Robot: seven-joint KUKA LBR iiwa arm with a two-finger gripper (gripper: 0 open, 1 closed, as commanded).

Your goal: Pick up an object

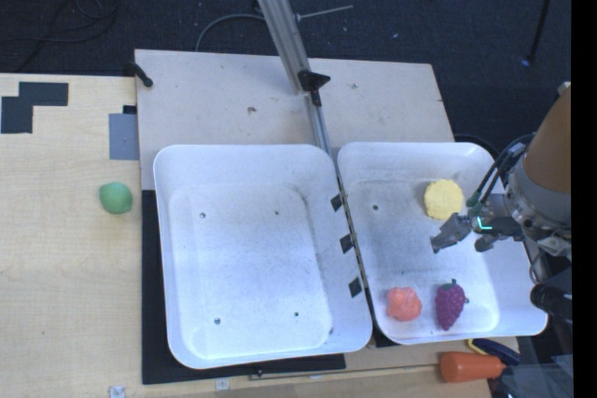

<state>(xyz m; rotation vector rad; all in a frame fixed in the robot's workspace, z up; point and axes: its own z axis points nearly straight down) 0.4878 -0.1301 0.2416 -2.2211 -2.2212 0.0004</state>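
— Over the bench: two white bins side by side, left bin and right bin. How many things in the right one?

— Three. One yellow lump toward the far side, one orange-red fruit and one purple grape bunch near the front edge, just beside each other.

— Elsewhere?

— One green ball on the wooden top, well left of the bins. One orange thing lying past the right bin's front rim.

— And the gripper?

— Hanging over the right bin, just below the yellow lump, apart from it. Two dark fingers parted a little, nothing between them, touching none of the three.
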